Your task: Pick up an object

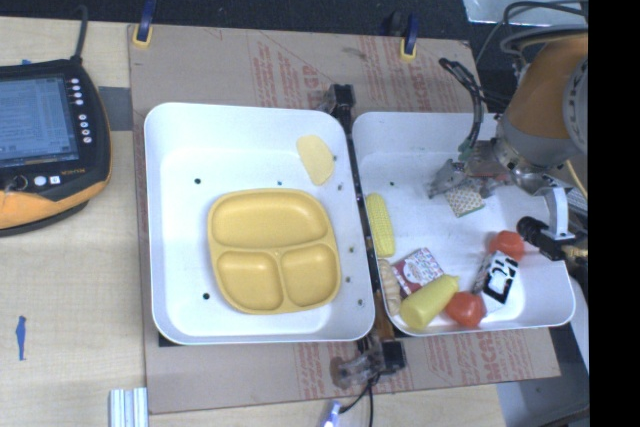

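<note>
Fingers (452, 177) of the gripper (466, 183) are spread, one reaching left toward the back wall of the right bin (400, 140), the other beside a small speckled square piece (465, 202) that lies just under them; nothing sits between them. The grey arm with its orange band (548, 100) comes in from the right above this bin.

Along the right bin's left wall lies a yellow corn cob (379, 224). Near the front are a red-and-white packet (421, 267) with print too small to read, a yellow bottle-shaped item (427, 301), a red tomato-like piece (465, 308) touching it, a black-and-white box (499, 278) whose markings cannot be made out, and another red piece (507, 243) further right.

The left bin (170, 215) holds a yellow divided tray (273, 248) and a pale yellow slice (316, 158) near its back right corner.

On the bench (60, 315) at far left rests a control pendant (45, 140) with a lit screen; its text is illegible.
</note>
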You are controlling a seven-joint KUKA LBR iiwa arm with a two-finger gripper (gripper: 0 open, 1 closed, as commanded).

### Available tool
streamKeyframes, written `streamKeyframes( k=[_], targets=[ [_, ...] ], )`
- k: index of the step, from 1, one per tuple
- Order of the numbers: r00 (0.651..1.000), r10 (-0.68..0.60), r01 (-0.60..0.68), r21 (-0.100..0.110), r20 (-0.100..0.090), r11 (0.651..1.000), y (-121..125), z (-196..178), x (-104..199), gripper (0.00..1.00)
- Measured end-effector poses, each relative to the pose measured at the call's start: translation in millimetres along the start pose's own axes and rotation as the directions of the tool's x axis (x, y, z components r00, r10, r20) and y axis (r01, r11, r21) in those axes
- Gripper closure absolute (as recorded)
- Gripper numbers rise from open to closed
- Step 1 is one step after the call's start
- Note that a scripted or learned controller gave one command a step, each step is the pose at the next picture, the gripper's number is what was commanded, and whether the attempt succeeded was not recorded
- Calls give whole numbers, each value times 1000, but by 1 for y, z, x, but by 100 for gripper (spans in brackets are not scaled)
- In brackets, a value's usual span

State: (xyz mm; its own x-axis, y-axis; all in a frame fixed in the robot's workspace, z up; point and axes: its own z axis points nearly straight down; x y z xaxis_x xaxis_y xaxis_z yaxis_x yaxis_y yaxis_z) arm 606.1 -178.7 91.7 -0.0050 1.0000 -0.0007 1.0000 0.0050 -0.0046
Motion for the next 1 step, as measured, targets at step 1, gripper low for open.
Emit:
streamKeyframes(
  k=[1],
  targets=[
    [1000,2,-2,-4,0,1000,17,-73,-33,0]
  ],
)
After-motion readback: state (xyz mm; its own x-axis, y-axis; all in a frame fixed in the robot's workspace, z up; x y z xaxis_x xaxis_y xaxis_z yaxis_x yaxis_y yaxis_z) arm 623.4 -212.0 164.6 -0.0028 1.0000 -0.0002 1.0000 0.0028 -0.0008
